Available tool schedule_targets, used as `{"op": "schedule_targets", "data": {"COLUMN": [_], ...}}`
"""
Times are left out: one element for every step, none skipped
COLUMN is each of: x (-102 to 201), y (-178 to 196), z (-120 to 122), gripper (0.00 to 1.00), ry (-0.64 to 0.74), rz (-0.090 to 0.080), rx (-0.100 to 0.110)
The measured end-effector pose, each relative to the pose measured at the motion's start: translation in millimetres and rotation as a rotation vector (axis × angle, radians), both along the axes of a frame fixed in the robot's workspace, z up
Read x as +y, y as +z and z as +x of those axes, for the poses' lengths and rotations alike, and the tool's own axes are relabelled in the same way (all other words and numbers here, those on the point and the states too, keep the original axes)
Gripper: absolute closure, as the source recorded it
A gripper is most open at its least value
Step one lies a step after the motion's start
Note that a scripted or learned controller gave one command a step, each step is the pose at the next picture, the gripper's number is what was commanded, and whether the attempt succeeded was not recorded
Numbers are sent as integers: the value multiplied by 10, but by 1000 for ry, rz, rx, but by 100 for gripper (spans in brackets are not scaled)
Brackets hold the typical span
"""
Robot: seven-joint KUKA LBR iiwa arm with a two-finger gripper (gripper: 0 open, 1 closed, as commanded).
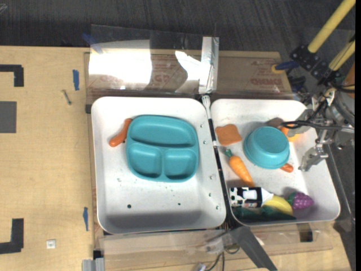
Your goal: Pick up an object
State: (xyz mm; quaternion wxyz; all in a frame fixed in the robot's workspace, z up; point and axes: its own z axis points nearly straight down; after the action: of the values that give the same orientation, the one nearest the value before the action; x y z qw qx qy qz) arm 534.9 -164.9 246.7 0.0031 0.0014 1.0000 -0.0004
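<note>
Pincer point(312, 161) sits over the far right side of the right bin point(330, 191), hanging from the arm's metal wrist; from my screen I cannot tell how it is set, as its tips blur against the white floor and nothing shows between them.

Just left of the pincer I see a teal bowl point(267, 147), open side up, with a small orange piece point(287, 167) touching its lower rim on the side toward the pincer. Above the pincer and near the bowl's upper right lies another orange item point(293, 129), partly hidden by cabling. Beyond the bowl, further left, an orange slab of toy bread point(228, 134) lies flat, and a toy carrot point(240, 170) slants below it.

Below and left of the pincer, along the bin's near wall, I make out purple toy grapes point(302, 201), a yellow banana point(277, 205) touching them, and a black-and-white patterned block point(248, 196) beside that.

Well away to the left, the other bin point(107, 168) holds a teal divided plate point(162, 147) with an orange toy sausage point(119, 133) against its left edge.
</note>
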Motion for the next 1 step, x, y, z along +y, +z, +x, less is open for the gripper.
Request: {"op": "schedule_targets", "data": {"x": [-258], "y": [-1216], "z": [-87], "gripper": [0], "ry": [-121], "rz": [-4], "rx": [-11]}}
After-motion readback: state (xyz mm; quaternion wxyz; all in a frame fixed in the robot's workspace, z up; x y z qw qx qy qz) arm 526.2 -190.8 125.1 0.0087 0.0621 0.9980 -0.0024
